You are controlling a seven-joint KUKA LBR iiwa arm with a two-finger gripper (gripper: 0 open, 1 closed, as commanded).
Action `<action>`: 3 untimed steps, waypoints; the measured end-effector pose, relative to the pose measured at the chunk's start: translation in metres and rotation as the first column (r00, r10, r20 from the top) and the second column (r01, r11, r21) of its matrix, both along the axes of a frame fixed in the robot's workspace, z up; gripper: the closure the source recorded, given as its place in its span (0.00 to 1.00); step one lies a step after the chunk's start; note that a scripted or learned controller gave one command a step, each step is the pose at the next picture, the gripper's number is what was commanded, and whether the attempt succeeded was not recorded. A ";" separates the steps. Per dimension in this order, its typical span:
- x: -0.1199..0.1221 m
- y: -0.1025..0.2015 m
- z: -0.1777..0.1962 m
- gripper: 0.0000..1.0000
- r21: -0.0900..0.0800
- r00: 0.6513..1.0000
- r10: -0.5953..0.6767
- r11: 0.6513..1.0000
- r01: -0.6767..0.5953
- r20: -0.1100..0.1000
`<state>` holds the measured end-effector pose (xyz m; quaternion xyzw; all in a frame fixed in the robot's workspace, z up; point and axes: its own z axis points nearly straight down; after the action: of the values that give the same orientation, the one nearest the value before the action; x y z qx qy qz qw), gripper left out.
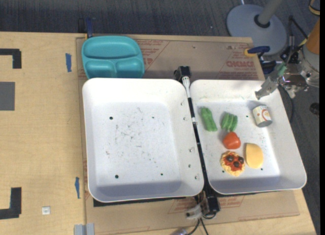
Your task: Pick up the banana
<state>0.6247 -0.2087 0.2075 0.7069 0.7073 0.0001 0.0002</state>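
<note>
The only yellow item, a stubby piece that I take for the banana, lies in the right bin near its front right corner. My gripper hangs over the bin's back right edge, just above a small can and well behind the banana. Nothing is seen held in it.
Also in the right bin are two green vegetables, a red tomato and a small pizza-like toy right beside the banana. The left bin adjoins it. A teal tray sits behind the left bin.
</note>
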 end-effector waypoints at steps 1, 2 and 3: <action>-0.028 0.081 -0.092 0.00 0.001 0.978 -0.206 0.978 0.206 -0.004; -0.104 0.104 -0.122 0.00 0.001 1.000 -0.022 1.000 0.022 0.000; -0.145 0.075 -0.061 0.00 0.001 0.885 0.466 0.885 -0.466 -0.001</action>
<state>0.4795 -0.1335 0.1467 0.5166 0.8562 0.0002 -0.0005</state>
